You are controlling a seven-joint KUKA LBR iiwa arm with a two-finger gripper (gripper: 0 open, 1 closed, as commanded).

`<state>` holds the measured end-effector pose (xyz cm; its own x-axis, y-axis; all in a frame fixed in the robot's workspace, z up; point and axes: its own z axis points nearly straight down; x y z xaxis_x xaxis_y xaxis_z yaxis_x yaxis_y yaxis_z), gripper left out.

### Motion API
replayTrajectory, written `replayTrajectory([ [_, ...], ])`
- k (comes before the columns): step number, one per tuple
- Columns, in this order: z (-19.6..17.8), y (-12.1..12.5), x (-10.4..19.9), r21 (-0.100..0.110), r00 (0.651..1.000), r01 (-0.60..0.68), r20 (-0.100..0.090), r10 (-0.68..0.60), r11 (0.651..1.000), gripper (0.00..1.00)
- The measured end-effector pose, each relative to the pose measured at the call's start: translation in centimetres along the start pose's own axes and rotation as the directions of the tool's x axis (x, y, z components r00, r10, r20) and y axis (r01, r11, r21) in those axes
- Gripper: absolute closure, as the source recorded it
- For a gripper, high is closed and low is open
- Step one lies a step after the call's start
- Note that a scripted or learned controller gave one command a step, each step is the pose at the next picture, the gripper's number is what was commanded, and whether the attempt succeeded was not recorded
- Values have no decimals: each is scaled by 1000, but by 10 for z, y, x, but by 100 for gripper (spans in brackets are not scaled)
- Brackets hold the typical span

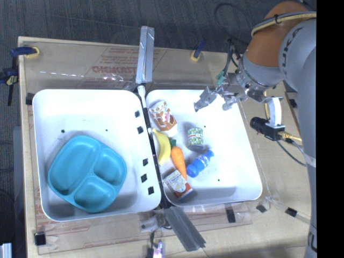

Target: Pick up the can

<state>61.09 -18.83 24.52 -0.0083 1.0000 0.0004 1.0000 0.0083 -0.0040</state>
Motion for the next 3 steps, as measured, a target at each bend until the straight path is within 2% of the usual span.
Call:
replayTrajectory([
  [1,139,-17,-21,1,994,-106,0,106,994,0],
  [2,153,-25,-10,1,985,-171,-1,171,985,0],
  [3,144,-25,-10,3,986,-168,-2,168,986,100],
])
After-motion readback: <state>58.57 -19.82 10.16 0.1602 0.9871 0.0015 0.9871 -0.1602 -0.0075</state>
